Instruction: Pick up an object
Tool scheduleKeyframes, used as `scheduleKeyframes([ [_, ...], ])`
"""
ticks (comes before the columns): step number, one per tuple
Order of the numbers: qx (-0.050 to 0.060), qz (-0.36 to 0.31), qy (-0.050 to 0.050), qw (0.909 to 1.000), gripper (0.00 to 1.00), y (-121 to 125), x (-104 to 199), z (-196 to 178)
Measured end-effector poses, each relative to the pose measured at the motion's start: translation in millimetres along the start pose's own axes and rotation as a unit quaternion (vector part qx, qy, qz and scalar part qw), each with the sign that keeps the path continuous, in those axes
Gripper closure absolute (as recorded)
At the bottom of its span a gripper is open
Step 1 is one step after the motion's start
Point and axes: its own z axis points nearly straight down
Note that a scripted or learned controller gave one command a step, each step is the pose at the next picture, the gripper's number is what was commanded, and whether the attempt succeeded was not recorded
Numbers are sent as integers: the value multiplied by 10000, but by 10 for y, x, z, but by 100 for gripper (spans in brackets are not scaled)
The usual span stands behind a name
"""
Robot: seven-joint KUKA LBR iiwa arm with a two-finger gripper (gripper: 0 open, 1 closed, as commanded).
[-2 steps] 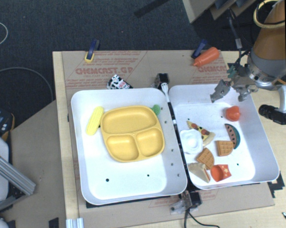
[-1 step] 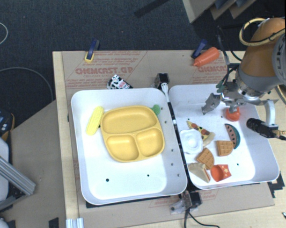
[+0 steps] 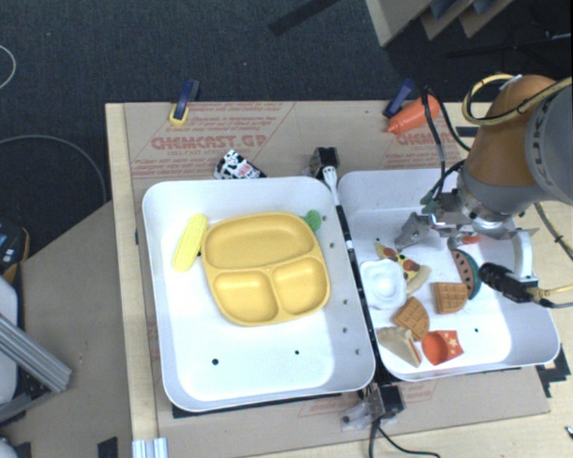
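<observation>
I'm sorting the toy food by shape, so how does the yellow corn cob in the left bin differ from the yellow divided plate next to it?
The corn cob is a slim, bright yellow stick; the divided plate is broad, flat and a duller mustard yellow. The cob lies straight on the floor of the left bin by the plate's left edge, while the plate fills the bin's middle and has three compartments. Both are yellow and lie in the same bin.

So two bins side by side on the tabletop (image 3: 129, 276). The left bin (image 3: 263, 374) has a divided plate (image 3: 264, 266) in it, with a toy corn cob (image 3: 188, 242) touching the plate's left edge. The right bin (image 3: 516, 342) holds toy food bunched toward its left half: a cup (image 3: 382, 281), waffle pieces (image 3: 448, 297) and a fries carton (image 3: 443, 347) nearer the front.
</observation>
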Motion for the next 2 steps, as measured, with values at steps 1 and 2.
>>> scheduleKeyframes([
  [1, -71, -1, -7, 10000, 0, 28, 5, 191],
  [2, -78, -1, -15, 10000, 100, 28, 0, 83],
])
